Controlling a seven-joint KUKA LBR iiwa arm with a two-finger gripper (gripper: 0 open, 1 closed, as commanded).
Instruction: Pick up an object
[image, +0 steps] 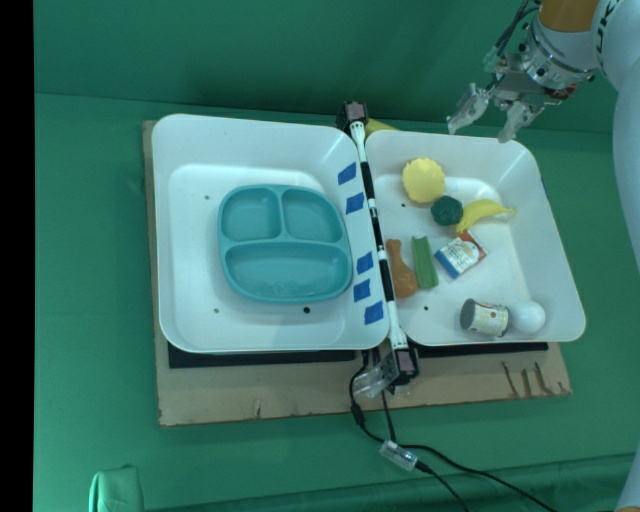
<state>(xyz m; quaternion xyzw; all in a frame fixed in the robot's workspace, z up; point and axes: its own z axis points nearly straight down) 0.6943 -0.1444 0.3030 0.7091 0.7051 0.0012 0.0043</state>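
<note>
Left bin (190, 300), centre-left of frame, is carrying a teal divided plate (284, 243); nothing to grab there besides it. Right bin (540, 200) is holding the candidates: orange drumstick-shaped toy (401, 270) and green stick (424, 262) lying side by side near the divider, yellow round piece (424, 180) with a dark green lump (447, 210) just below it, banana (485, 212), small carton (460, 254), a cup on its side (485, 318) touching a white ball (527, 317). Claw (492, 110) is hovering at upper right, over the bin's far rim, fingers spread wide, holding nothing. Best bet, I think: dropping onto the yellow piece or banana, both nearest. The drumstick and stick are lying tight together, risking a double catch. The ball is likely rolling away if nudged.
</note>
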